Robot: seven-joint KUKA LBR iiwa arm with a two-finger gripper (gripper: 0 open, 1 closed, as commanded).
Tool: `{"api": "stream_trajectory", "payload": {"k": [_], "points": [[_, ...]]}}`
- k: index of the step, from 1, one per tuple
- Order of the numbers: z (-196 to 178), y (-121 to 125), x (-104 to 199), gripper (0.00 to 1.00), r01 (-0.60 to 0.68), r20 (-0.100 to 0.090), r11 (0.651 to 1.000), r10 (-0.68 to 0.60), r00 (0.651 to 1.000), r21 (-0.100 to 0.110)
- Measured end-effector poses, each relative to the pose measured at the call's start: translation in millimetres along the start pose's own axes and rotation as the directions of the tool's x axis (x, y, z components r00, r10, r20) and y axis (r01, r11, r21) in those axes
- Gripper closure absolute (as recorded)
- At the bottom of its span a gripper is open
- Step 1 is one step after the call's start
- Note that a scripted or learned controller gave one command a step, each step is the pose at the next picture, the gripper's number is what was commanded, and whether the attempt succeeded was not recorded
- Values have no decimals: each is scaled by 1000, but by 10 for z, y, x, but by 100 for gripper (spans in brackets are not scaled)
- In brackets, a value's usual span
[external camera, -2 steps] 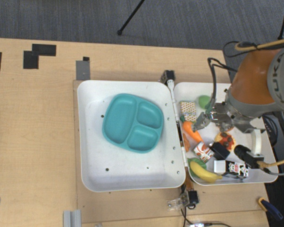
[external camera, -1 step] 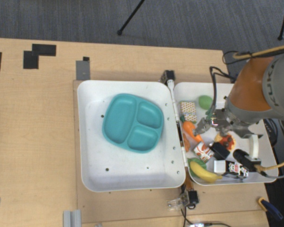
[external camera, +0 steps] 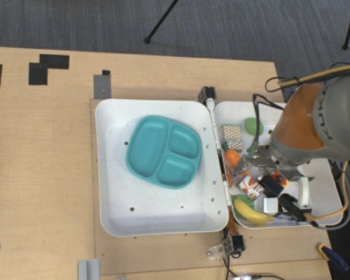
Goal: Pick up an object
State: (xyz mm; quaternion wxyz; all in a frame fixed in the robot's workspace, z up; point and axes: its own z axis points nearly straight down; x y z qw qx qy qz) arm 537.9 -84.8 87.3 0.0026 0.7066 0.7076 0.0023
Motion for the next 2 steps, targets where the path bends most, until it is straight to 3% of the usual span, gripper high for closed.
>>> {"api": "stream_trajectory", "payload": {"k": [1, 2], "points": [[-12, -470, -20, 0, 0, 2, 1000, 0, 1000, -8], [-124, -446, -15, 100, 0, 2, 1000, 0, 1000, -14]]}}
